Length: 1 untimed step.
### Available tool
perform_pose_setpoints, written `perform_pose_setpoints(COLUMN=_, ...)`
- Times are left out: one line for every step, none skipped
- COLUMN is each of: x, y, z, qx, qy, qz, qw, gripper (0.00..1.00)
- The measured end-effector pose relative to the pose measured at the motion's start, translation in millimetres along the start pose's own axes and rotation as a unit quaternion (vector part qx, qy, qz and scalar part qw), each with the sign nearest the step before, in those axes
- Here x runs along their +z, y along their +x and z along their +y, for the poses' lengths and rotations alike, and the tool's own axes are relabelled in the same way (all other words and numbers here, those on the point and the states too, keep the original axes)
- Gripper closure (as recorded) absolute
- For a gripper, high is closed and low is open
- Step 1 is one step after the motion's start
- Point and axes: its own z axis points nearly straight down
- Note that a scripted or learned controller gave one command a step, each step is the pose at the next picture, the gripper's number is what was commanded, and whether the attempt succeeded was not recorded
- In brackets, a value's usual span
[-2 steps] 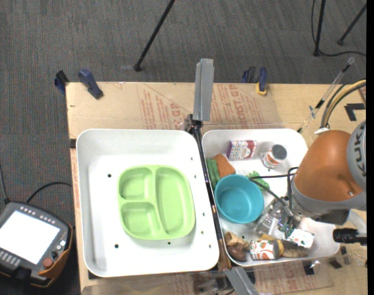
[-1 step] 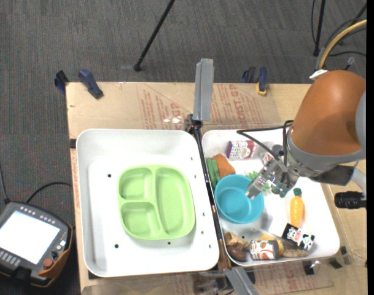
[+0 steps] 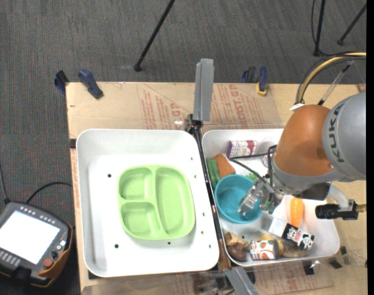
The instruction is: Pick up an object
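Camera view: gripper (image 3: 253, 203), grip state not discernible, low over blue bowl (image 3: 234, 196) in right bin (image 3: 331, 246); advised: straddle the bowl's rim squarely, close firmly, lift straight up.

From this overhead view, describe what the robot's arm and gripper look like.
The arm is a thick, rounded grey body with dark KUKA lettering on its side and a broad orange band above the wrist. Below it sits a small metallic grey gripper with dark parts and thin black cables running to it.
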Motion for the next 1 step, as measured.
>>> perform_pose_setpoints(x=11.2, y=-29.9, z=5.2, qx=0.203, qy=-0.006, qz=-0.006, qw=0.9791, gripper=1.00)
